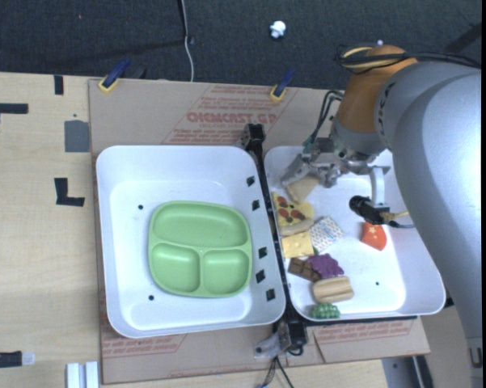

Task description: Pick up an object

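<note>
On my feed the arm (437, 136) comes in from the right, and its hand (309, 170) sits low over the far left part of the right bin (392, 285), near the wall it shares with the left bin (117, 176). I cannot tell whether the hand is open or closed, and I see nothing I could call held. The things to pick are all in the right bin, crowded along its left side. A tan wedge (304, 189) lies just below the hand, so close that I cannot say whether they touch. Next towards me is a pale pizza slice (289, 211) with red spots, then a yellow cheese (297, 243) touching it. A white-and-blue patterned piece (326, 231) rests beside the cheese on its right. Nearer still, purple grapes (327, 263) lie against a brown bar (302, 270), with a tan roll (333, 289) just in front of them. A small green piece (325, 310) sits at the bin's near wall. A red piece (374, 237) lies apart from the rest, towards the middle of the bin. The left bin holds a green plate (198, 245) with three sections, lying flat at its middle. Both bins stand on cardboard (218, 115) laid on the wooden surface (32, 217).
</note>
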Controlling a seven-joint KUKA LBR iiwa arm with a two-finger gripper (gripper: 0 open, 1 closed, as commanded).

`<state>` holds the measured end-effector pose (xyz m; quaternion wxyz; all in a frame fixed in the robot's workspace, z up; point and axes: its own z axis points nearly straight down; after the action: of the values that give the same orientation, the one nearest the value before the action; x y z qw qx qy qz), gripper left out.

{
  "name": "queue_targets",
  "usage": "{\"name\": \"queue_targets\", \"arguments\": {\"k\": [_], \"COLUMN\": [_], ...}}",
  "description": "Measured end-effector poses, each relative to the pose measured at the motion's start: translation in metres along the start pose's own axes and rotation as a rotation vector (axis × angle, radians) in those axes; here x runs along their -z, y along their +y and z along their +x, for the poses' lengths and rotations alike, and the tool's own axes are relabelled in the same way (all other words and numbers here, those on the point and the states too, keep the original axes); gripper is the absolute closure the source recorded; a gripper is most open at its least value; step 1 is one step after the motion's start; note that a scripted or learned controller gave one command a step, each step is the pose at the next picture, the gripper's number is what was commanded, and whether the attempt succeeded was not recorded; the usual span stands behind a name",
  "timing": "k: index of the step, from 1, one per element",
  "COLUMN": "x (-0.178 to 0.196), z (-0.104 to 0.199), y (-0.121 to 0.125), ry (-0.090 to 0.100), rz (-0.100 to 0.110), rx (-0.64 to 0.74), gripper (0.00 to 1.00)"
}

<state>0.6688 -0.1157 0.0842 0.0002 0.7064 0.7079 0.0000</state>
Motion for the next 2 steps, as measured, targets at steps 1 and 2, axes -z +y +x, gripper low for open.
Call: {"name": "queue_targets", "arguments": {"k": [1,2], "x": [-0.0001,0.0001], "z": [0.0022,-0.0034], "y": [-0.0086,-0.0004], "ry": [0.000,0.000], "rz": [0.002,0.001], "rx": [-0.002,0.000], "gripper": [0.00,0.00]}}
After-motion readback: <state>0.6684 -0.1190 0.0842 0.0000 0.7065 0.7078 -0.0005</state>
